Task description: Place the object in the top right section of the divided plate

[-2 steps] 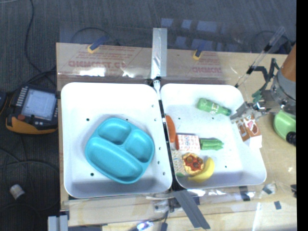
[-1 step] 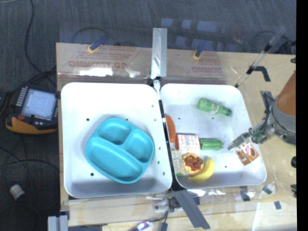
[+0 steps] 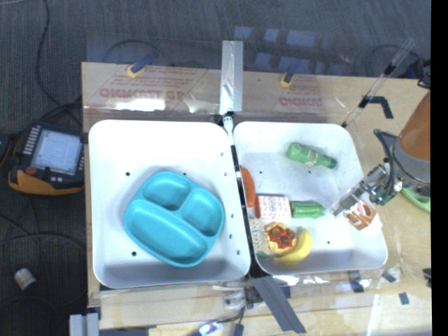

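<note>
From my console, the gripper (image 3: 358, 203) sits at the right edge of the right bin (image 3: 329, 135), and I cannot tell how its tool end stands; the metal there is a blur. Just below it lies a small orange-and-white carton (image 3: 362, 217), touching or nearly touching the tool. I judge this is probably the object meant for the plate, though the view does not settle whether it is gripped.

If so, it should be light and thin-walled, likely to crush under a hard squeeze, so I would take it across its 2 flat faces near the middle.

The blue divided plate (image 3: 176, 218) rests in the left bin (image 3: 112, 145), tilted in the frame, with 3 sections; its top right section (image 3: 204, 212) is bare.

Other items in the right bin: 2 green bottles (image 3: 310, 155) (image 3: 306, 209), a red-and-white box (image 3: 272, 206), a banana (image 3: 299, 249).
</note>
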Motion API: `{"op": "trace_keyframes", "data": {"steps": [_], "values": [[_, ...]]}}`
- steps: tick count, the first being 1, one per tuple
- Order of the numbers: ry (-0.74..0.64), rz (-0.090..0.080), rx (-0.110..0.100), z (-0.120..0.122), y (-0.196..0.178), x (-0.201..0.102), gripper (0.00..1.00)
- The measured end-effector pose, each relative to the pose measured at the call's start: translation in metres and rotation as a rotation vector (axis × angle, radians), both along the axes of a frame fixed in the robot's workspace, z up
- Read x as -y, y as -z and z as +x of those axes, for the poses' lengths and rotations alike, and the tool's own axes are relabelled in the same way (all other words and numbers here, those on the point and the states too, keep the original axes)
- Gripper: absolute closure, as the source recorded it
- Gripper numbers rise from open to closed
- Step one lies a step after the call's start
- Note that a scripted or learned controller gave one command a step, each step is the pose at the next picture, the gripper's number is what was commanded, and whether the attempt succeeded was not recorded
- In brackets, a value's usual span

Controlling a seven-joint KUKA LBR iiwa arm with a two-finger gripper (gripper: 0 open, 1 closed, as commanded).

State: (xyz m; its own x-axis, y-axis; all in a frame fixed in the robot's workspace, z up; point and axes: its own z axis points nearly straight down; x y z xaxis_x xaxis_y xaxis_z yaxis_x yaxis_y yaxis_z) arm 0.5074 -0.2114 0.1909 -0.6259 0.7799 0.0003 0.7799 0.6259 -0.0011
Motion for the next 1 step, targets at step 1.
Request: {"op": "trace_keyframes", "data": {"steps": [1], "values": [[0.209,-0.001,0.002,-0.0015,-0.195,-0.0185,1.0]]}}
